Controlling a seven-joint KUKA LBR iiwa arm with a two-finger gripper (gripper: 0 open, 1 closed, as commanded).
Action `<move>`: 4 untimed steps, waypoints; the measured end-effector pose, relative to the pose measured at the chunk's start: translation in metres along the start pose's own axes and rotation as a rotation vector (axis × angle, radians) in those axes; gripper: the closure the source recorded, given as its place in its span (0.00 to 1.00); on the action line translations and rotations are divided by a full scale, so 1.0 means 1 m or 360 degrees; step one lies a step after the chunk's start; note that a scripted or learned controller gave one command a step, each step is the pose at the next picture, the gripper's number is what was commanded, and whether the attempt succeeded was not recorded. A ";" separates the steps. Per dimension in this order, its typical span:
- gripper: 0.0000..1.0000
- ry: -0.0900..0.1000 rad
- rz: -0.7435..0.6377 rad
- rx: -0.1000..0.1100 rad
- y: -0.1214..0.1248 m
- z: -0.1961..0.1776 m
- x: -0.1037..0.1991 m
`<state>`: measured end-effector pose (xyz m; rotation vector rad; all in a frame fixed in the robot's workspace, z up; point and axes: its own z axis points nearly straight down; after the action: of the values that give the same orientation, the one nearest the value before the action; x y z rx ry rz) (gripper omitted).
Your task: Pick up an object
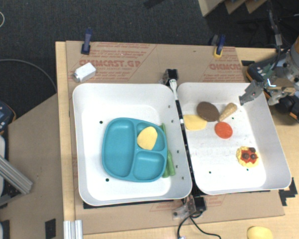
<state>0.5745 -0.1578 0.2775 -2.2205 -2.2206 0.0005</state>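
Nearest the lens, beyond the front edge of the bench, lies a small yellow rounded item (259,232), partly cut off and apart from both bins. From my station I judge the pick not yet begun: the gripper (250,95) hangs over the far right corner of the right bin (269,180), and nothing lies between its fingers; whether they are spread or closed I cannot tell from this slant. Candidates in that bin sit toward its far edge: a dark brown oval piece (208,111), a pale yellow soft-looking slab (195,122) touching it on the side of the centre divider, a tan cone-shaped piece (228,111) leaning just beside the brown one, and a red-orange round item (223,130) close below. I would take the small pizza-like disc (247,156), yellow with dark red spots, which lies well apart near the right rim; isolation gives the fingers room on both sides. I advise descending straight, closing across its narrow width and staying off the sloped wall. Its flat profile may slip under the fingertips. The left bin (84,148) carries a teal compartment tray (120,151), smooth plastic, with a yellow lemon-like piece (147,138) in its far right compartment and a green strip (168,163) along its right edge.
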 end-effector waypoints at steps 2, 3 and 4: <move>0.00 -0.0004 0.0002 -0.0012 -0.035 0.013 -0.047; 0.00 0.0003 0.0003 0.0011 -0.027 0.119 -0.066; 0.00 -0.0007 -0.0005 -0.0016 0.043 0.060 -0.066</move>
<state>0.6174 -0.2236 0.2177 -2.2239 -2.2316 -0.0053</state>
